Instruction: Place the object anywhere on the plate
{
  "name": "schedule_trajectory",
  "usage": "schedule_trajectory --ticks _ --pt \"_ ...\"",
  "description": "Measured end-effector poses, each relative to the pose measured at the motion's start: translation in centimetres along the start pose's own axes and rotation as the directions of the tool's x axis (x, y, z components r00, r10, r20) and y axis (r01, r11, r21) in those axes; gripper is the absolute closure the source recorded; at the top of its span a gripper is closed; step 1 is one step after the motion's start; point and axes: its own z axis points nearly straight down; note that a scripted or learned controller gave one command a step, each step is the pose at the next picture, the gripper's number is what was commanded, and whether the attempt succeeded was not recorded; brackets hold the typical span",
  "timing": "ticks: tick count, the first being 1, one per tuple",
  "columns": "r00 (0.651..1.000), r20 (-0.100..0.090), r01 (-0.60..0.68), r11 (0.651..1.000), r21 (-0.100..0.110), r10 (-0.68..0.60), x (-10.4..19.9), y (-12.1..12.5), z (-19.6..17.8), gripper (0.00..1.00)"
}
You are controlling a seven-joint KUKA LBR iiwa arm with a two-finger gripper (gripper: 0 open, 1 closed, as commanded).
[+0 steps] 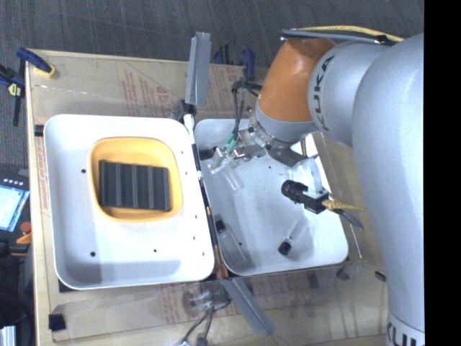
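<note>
Reaching into the right bin at 11 o'clock, gripper, grip impossible to tell; block lies on plate.

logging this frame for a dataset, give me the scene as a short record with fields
left bin: holds a yellow plate with a dark ribbed centre
right bin: holds a small clear item with a dark end, near the front
gripper: over the right bin's far left corner, apart from the small clear item
task state: small clear item not yet on the yellow plate
</note>
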Motion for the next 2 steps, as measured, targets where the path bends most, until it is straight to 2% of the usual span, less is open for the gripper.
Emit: schedule_trajectory --ticks 1,2 --pt "0.989 0.002 0.151 0.989 -0.003 -0.151 3.53 5.21 -0.08 1.0" --pt "0.989 0.002 0.151 0.989 -0.003 -0.151 3.52 5.21 -0.09 0.0"
